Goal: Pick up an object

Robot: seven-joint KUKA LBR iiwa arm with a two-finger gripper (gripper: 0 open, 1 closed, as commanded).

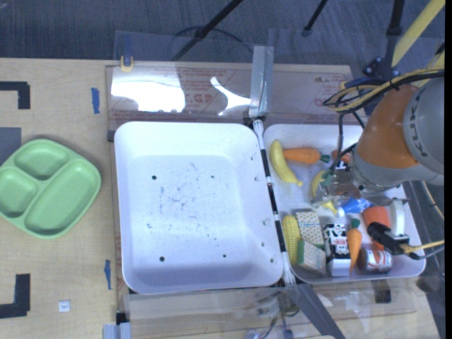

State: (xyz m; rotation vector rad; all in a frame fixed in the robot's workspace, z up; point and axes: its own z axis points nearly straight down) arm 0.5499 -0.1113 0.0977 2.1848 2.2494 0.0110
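Gripper (330,183) low in right bin (300,134), over clutter beside banana (281,164), whose long axis runs up-down, slightly curved. Carrot (302,155) lies horizontal, touching it. Left bin (134,143) beside.

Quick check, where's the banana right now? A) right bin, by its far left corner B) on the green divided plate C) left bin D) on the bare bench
A: the banana lies in the right bin near its far left corner, beside a carrot.
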